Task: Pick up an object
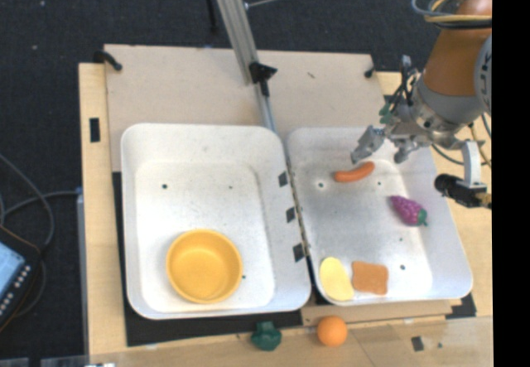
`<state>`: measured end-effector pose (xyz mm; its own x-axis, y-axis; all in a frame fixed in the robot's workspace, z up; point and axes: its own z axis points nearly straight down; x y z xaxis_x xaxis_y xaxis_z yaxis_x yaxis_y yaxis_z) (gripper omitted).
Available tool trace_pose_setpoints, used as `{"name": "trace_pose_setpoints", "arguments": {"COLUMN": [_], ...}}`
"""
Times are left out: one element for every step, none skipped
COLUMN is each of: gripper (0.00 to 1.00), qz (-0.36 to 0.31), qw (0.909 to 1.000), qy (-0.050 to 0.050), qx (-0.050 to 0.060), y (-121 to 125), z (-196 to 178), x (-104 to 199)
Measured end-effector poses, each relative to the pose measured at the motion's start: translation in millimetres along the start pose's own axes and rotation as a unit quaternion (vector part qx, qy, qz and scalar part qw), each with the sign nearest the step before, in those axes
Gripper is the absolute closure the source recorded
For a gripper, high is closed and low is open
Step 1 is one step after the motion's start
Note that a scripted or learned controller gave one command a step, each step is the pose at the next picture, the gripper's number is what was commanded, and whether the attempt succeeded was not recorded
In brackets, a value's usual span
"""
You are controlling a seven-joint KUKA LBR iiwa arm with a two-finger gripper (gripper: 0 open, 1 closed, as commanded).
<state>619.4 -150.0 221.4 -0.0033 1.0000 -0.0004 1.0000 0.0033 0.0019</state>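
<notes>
On the surface [99,191], the right bin [377,274] holds an orange carrot [354,174] near its far edge. The gripper [383,147] hangs just above it, fingers [365,144] spread wide, the carrot lying below them, ungrasped.

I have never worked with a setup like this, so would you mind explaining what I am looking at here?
This is one camera fixed above a bench, looking down at a slant. A grey and orange robot arm reaches in from the right, ending in a two-finger pincer. It hovers just above a small carrot and holds nothing. Two shallow white bins sit side by side. The left bin holds a yellow bowl. The right bin holds the carrot, purple grapes, a pale yellow piece and an orange block.
</notes>
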Motion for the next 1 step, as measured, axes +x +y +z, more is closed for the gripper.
{"name": "trace_pose_setpoints", "arguments": {"gripper": [0.00], "qz": [0.000], "qw": [1.0000], "qy": [0.000], "qx": [0.000], "y": [0.0], "z": [0.0], "x": [0.0]}}
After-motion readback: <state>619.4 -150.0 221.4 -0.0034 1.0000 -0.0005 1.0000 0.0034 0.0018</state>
